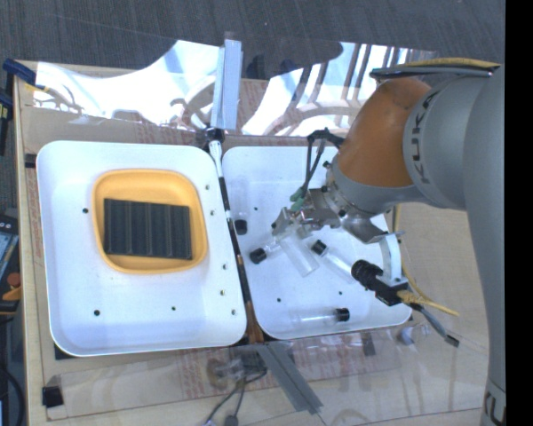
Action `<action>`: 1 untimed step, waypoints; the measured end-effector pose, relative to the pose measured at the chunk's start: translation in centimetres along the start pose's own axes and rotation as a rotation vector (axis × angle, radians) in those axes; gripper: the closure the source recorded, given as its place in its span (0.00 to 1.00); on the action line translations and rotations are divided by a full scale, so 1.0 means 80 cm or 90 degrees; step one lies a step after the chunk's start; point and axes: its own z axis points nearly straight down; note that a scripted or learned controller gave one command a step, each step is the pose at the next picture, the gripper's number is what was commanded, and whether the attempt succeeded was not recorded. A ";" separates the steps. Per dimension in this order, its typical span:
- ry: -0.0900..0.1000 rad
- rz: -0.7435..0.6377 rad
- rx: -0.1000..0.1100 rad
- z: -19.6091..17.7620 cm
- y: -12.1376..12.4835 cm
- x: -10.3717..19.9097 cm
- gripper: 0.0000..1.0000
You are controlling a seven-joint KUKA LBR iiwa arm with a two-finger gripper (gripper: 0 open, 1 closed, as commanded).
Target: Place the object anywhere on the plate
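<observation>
Left bin (62, 309): glossy white, shallow, rounded corners. Holds a yellow plate (148, 222), rounded-square, with a dark ribbed rectangular centre.
Right bin (275, 322): same make. Holds clear plastic tubes with black caps, one (320, 315) lying near the front wall, others (289, 247) scattered mid-bin, outlines faint against white.
Gripper (293, 220): low over mid right bin among the tubes; finger spacing cannot be made out, wrist partly hidden by the orange band (382, 145)

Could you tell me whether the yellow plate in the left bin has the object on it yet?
Not yet. The yellow plate bears only its dark ribbed insert, while the clear black-capped tubes lie in the right bin.
</observation>
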 end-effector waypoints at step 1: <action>-0.001 -0.035 -0.001 -0.010 0.062 0.043 1.00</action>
